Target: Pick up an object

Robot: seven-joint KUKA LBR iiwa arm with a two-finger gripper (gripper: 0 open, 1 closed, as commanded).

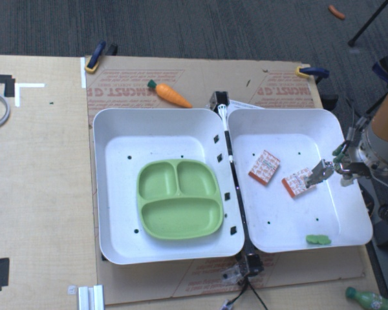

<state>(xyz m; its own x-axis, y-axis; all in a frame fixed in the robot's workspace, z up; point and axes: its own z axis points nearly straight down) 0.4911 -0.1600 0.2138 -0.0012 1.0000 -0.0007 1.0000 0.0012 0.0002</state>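
The cardboard sheet (200,82) under the bins bears red print, upside down and too blurred to read; the small boxes' (264,167) print is illegible.

floor (181,11): dark grey carpet | bench (39,192): light wood | cardboard sheet (200,86) on it

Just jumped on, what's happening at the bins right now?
The arm reaches in from the right with its gripper low over the right bin, right beside a small red-and-white box. A second box and a green piece also lie there. The left bin holds a green plate. Nothing looks lifted yet.
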